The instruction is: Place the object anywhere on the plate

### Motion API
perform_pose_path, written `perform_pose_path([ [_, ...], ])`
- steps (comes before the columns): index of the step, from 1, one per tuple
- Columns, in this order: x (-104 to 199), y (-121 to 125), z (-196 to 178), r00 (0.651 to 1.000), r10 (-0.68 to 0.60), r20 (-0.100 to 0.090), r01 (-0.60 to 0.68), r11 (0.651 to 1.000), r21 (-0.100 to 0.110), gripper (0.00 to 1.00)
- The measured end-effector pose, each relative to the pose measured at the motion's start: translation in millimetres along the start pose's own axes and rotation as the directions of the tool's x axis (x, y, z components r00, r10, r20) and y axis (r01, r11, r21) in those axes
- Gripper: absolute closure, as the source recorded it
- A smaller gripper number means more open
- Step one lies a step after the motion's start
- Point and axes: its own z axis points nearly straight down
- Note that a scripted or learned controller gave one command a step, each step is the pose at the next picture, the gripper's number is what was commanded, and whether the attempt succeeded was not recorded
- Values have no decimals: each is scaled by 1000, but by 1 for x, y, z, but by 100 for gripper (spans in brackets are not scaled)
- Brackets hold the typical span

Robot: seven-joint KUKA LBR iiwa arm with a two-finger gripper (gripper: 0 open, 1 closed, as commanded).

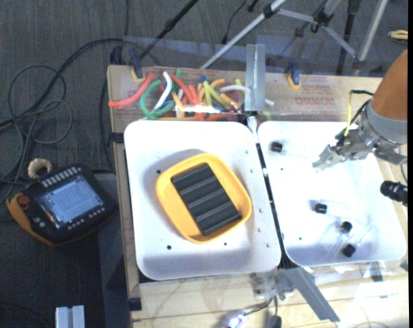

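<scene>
Camera view, from above the bench [192, 299]: the left bin [148, 251] contains a yellow plate [171, 214] with a dark ribbed insert [205, 198]. Above the right bin [390, 241], the hand [327, 158] hangs over the upper part, its pale fingers close together; whether anything is held cannot be told. Several small black objects [319, 208] lie scattered in the right bin, well apart from the plate.

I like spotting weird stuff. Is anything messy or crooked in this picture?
A little. The yellow plate sits tilted in the left bin, not lined up with its walls. Behind the bins, a tangle of colourful cords is heaped on the bench. Small black pieces lie scattered around the right bin, near the hand.
</scene>
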Motion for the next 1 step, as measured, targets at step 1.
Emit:
perform_pose_path([
  [1, 0, 0, 0, 1000, 0, 0, 0, 1000, 0, 0],
])
